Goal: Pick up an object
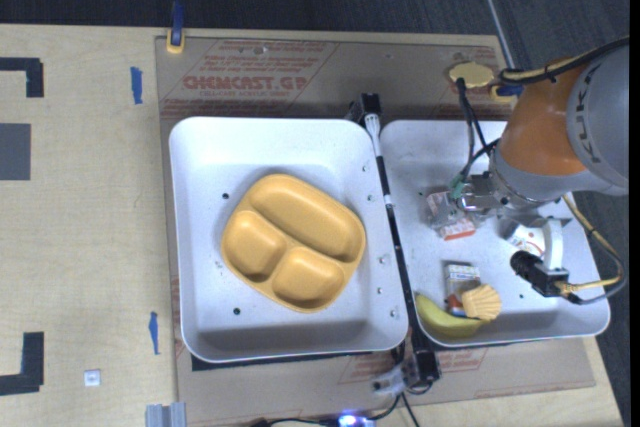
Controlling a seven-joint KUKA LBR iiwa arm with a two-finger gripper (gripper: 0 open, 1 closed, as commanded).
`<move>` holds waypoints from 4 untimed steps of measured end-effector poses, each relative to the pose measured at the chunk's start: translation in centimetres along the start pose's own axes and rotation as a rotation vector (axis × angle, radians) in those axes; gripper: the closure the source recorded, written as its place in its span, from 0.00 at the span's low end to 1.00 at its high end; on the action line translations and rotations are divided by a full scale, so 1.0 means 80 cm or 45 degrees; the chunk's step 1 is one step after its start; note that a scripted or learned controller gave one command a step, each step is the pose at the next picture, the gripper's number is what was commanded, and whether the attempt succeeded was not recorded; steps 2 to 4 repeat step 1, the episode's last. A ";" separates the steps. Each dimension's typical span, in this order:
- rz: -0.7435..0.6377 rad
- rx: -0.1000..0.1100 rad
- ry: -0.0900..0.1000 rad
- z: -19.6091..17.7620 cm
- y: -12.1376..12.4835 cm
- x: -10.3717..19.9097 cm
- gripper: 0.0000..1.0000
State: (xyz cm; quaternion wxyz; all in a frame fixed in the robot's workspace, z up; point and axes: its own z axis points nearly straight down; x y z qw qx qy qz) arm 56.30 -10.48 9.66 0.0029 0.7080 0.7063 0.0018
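The grey arm with its orange band [540, 130] reaches in from the right over the right bin [420, 143]. Its gripper [482, 199] hangs low over the middle of that bin, just right of a small clear packet with red print [445, 213]. Nearer the front of the bin lie a small printed box [460, 274], a yellow banana [440, 317] and a ridged yellow piece [482, 300] leaning on the banana. The arm's wrist hides what lies under the gripper.
The left bin [195, 215] holds a yellow three-part plate [292, 240]. A black divider [385, 205] runs between the bins. Cables and a black plug [535, 273] trail from the wrist across the right bin's right side.
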 end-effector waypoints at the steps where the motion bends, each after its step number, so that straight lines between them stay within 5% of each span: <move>1: -0.004 0.008 0.003 -0.111 -0.071 0.067 1.00; 4: -0.004 0.008 0.003 -0.111 -0.071 0.067 1.00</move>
